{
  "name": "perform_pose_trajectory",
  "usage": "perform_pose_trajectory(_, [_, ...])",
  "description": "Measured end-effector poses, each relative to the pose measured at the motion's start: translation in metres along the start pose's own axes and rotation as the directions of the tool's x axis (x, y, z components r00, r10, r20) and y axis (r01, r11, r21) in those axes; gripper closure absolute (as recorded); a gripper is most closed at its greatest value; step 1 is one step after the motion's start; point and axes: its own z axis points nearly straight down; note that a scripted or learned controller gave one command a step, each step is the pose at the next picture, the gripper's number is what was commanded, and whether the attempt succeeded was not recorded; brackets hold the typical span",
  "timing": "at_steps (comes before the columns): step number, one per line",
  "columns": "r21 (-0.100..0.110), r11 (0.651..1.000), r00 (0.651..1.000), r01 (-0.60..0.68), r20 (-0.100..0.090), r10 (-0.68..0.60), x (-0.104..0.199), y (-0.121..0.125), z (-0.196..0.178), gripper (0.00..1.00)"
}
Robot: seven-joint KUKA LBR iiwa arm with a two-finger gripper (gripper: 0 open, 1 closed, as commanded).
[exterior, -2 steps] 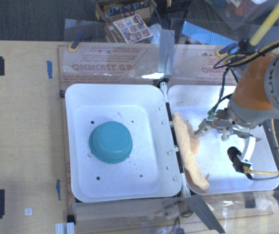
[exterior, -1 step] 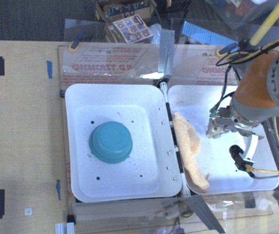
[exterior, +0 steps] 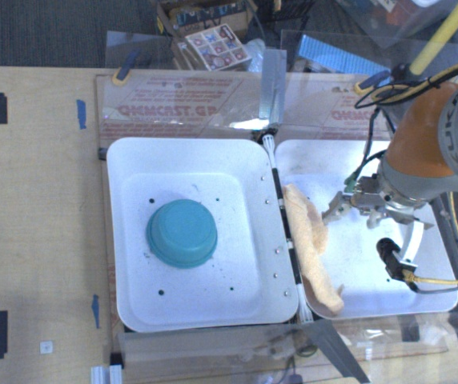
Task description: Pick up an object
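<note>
- Step, as I read it: approach, nothing picked yet.
- Gripper [exterior: 349,206] over the right bin [exterior: 445,298], just right of the sponge [exterior: 313,250]; finger spread: can't tell.
- Sponge lies along that bin's left wall.
- Bowl [exterior: 182,232] inverted in the left bin [exterior: 133,294].
- Next: shift left over the sponge, descend, close.

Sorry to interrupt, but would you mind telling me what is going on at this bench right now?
A grey KUKA arm with an orange band reaches into the right bin from the right, trying to pick something up. Its claw hangs over the bin floor, beside a long tan sponge-like piece lying along the bin's left wall. Nothing shows between its fingers. A teal bowl sits upside down in the left bin.
</note>
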Motion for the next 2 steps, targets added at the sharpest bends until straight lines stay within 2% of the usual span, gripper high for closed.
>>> perform_pose_trajectory(1, [-0.002,0.995,0.995,0.099,0.002,-0.099,-0.082,0.025,0.004,0.0])
perform_pose_trajectory(2, [-0.003,0.999,0.999,0.036,0.001,-0.036,0.018,0.053,-0.007,0.0])
